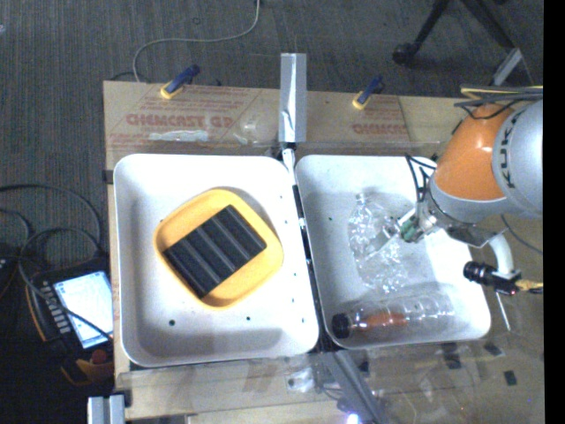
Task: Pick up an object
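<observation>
Over the right bin [309, 237], the arm [481, 179] angles down toward crumpled plastic [371, 241].

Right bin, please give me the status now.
Gripper low in right bin, over crumpled clear plastic; grasp unconfirmed. Clear bottle lies along near wall. Yellow tray in left bin.

The grey arm [521, 162] reaches in from the right, its orange band [468, 166] sitting above and right of the jaws. The gripper [404, 229] points down-left; the wrist tapers toward it.
</observation>
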`<control>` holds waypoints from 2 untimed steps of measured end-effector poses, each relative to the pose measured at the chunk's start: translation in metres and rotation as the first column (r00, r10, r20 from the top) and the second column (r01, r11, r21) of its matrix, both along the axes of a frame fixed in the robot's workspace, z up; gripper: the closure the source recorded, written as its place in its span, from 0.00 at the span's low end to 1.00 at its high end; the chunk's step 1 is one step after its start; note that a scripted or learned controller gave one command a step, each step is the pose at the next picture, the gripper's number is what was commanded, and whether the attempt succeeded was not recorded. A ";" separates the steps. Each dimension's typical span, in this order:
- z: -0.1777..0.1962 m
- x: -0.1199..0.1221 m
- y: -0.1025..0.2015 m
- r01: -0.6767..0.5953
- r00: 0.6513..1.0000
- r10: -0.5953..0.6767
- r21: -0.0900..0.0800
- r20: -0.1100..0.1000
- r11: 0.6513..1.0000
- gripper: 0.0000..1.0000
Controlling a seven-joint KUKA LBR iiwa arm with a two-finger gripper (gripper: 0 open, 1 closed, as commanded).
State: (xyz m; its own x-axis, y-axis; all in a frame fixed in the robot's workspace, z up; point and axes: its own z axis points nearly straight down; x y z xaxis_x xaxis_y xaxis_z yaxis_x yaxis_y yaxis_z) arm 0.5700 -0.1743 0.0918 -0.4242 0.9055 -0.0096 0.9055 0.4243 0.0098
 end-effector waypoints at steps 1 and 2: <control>0.000 0.069 0.016 0.010 1.000 -0.010 0.002 -0.001 1.000 0.00; 0.023 0.076 0.015 0.010 1.000 -0.010 -0.002 0.021 1.000 1.00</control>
